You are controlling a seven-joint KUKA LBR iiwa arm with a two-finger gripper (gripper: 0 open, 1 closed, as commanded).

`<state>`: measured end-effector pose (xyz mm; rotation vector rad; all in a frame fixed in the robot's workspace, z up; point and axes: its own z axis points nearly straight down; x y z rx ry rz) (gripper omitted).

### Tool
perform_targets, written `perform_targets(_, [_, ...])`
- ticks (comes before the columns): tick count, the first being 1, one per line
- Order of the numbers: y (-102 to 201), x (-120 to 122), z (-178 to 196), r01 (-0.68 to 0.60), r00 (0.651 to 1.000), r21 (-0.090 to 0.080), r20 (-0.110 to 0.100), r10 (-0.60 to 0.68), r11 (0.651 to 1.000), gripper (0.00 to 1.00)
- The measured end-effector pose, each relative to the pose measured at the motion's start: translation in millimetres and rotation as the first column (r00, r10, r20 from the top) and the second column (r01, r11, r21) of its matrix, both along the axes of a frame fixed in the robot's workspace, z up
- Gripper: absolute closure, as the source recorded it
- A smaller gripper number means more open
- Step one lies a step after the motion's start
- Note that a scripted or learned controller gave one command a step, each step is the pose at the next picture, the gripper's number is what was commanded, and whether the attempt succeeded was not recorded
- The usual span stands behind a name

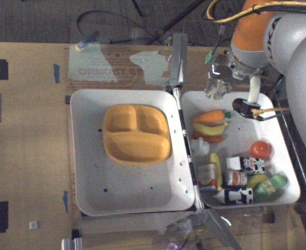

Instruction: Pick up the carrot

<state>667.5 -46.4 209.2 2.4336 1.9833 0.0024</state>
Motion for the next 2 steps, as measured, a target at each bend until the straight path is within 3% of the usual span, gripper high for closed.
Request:
perform_targets(1, [-16, -1, 7, -0.317, 0.949, 0.0, -0.002, 0.317, 0.949, 1.0])
perform_targets(2, [9, 0, 68, -0.695, 0.719, -0.005, 0.003, 0.695, 0.719, 1.0])
